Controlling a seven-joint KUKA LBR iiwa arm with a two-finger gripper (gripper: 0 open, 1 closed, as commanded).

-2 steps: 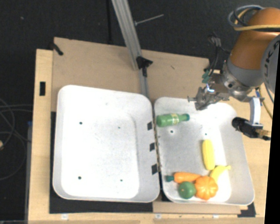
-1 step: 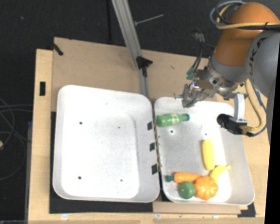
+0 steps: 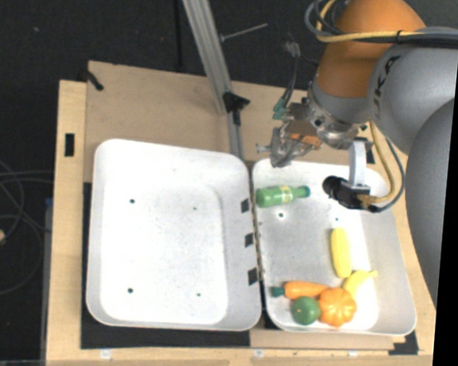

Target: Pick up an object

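the left bin (image 3: pixel 168 237) is seen on the bench (image 3: pixel 152 104) with only a few small dark specks on its white floor. just beside it, touching along a shared edge, the right bin (image 3: pixel 377 311) is placed. at the upper left of the right bin, a green bottle (image 3: pixel 280 195) is laid on its side, its cap pointed right. directly above that bottle, at the bin's far rim, the gripper (image 3: pixel 282 155) is hung, apart from the bottle; nothing is seen between its tips, and whether it is released or clenched cannot be told. in the bin's near corner, an orange carrot (image 3: pixel 306 289) is laid beside a green round fruit (image 3: pixel 305 310) and a small orange pumpkin (image 3: pixel 338 305), all clustered and touching. further right, a yellow corn cob (image 3: pixel 339 252) is laid lengthwise, and a yellow banana (image 3: pixel 358 279) is tucked just below it, against the pumpkin.
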